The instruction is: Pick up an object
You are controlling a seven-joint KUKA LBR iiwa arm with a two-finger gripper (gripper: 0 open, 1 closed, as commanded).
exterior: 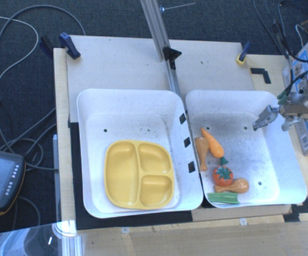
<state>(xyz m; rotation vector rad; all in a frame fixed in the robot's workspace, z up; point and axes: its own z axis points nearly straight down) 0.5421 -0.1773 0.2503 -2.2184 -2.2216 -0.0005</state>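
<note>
gripper point(274, 119): you see it over the right bin point(282, 164), near its right edge, fingers spread, pinching nothing | carrot point(212, 143), tomato point(223, 175), pepper point(223, 198): bunched at that bin's left edge toward the near corner, well apart from gripper | left bin point(122, 108): yellow tray point(139, 173) near its front edge

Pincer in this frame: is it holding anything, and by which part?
Nothing is held. The pincer hangs over bare floor in the right bin, apart from the carrot and tomato, with nothing between its fingers.
</note>
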